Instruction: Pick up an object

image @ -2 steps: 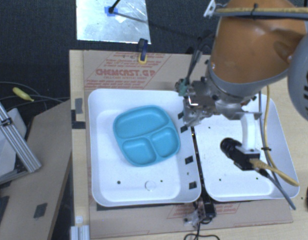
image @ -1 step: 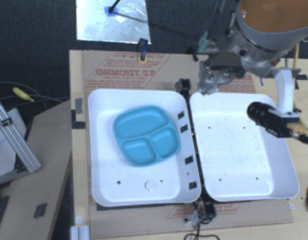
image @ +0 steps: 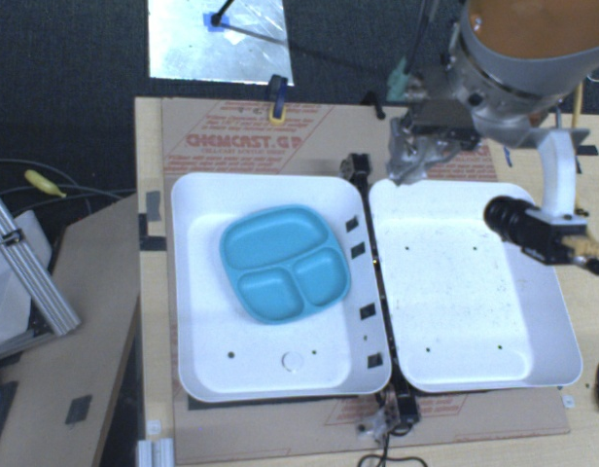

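Gripper (image: 408,166) blurred above right bin (image: 475,358)

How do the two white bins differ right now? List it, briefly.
The left bin holds a blue divided plate; the right bin shows just its bare floor, speckled with dark flecks. The left bin also has a small clear disc near its front edge; the right bin has none. The hand sits above the right bin's back-left corner, away from the left bin. Both are shallow, white, rounded-cornered and joined side by side.
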You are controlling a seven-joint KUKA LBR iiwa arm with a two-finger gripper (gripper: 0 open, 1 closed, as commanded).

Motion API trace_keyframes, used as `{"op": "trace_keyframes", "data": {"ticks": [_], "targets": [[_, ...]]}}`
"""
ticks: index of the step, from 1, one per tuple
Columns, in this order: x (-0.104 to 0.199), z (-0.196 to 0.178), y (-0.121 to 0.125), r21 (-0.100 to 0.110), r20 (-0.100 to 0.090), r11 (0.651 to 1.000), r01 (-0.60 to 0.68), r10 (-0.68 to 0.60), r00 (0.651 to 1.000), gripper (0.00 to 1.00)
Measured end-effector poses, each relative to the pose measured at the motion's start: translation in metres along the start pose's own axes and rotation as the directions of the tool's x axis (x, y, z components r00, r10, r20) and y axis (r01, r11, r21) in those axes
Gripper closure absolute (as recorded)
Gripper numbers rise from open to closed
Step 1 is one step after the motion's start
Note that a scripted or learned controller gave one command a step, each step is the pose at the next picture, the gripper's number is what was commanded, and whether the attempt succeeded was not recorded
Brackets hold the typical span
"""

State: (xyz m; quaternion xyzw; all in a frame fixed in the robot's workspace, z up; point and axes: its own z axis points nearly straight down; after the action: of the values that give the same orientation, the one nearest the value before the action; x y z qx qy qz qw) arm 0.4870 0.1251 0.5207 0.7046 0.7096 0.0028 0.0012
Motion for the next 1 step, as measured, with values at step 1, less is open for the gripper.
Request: {"op": "trace_keyframes", "data": {"ticks": [1], "targets": [[-0.0012, 0.0415, -0.0009, 0.007, 0.003, 1.0, -0.006, 0.006, 1.0, 1.0]]}}
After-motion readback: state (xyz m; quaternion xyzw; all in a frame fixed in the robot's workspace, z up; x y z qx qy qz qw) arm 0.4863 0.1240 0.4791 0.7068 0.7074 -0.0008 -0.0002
